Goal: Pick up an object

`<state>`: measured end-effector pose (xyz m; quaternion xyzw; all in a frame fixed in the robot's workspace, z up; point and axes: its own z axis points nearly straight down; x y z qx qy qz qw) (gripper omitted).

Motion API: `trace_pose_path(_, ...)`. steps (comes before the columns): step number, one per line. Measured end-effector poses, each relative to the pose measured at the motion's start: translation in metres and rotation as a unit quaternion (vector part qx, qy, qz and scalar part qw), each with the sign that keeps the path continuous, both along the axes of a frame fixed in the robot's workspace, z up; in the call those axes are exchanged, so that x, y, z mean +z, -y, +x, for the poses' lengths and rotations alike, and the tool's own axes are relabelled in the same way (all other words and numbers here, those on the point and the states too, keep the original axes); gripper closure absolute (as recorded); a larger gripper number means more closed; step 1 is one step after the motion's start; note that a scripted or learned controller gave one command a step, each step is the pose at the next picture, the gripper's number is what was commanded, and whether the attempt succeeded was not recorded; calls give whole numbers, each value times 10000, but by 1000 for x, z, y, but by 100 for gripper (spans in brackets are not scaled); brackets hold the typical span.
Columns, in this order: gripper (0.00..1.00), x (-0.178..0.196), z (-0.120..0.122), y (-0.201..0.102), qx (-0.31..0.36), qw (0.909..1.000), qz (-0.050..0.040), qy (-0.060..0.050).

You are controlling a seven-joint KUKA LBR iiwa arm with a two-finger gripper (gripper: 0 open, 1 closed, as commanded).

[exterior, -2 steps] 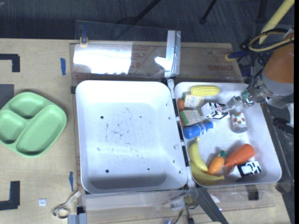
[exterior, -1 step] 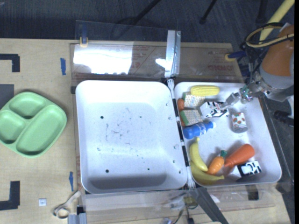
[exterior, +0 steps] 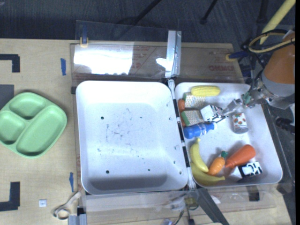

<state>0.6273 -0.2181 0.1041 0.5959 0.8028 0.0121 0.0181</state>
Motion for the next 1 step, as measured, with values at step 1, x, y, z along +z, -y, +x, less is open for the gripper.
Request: trace_pose_path(1, 0, -17, -27, -2, 830, 9964, 8, -151)
